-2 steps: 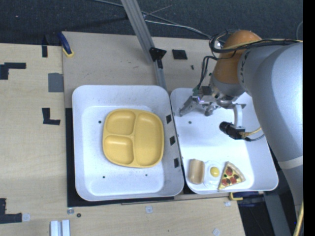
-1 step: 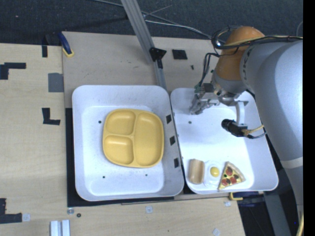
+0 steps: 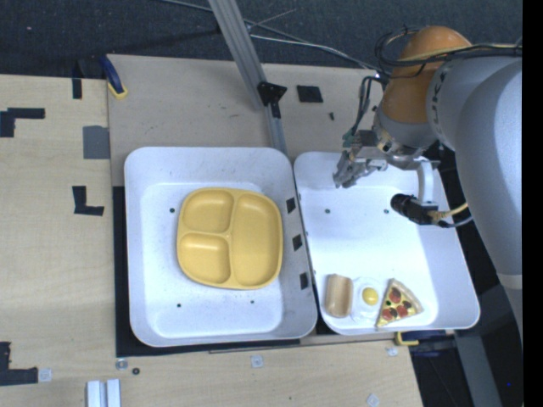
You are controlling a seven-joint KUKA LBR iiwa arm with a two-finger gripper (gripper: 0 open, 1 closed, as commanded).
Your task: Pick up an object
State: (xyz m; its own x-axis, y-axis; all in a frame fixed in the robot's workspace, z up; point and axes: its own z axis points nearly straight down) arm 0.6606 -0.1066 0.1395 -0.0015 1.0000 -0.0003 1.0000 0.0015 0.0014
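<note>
Three small toy foods were seen at the near edge of the right bin [image 3: 441, 265], lined up along its front wall: a tan bread-like piece [image 3: 338, 295] on the left, a fried egg [image 3: 369, 296] just beside it in the middle, and a pizza slice [image 3: 398, 303] on the right, touching or nearly touching the egg. None of them was held or touched by anything.

Farther back, the left bin [image 3: 153, 227] was occupied by a yellow divided plate [image 3: 230, 236], laid flat near its centre, with three compartments turned upward. The two bins were set side by side on the tabletop [image 3: 51, 253], their inner rims almost touching.

Beyond the toy foods, the middle of the right bin's floor was left bare. Over that bin's far left corner the gripper [image 3: 349, 171] was positioned, pointed downward and well apart from the three foods. Nothing was seen between its fingers; whether they were spread or closed could not be told from this angle. Behind it the wrist was carried by the orange band [image 3: 416, 83] and the grey arm [image 3: 488, 142], reaching in from the right.

At the far side, a grey metal post [image 3: 242, 45] was seen rising across the tabletop.
</note>
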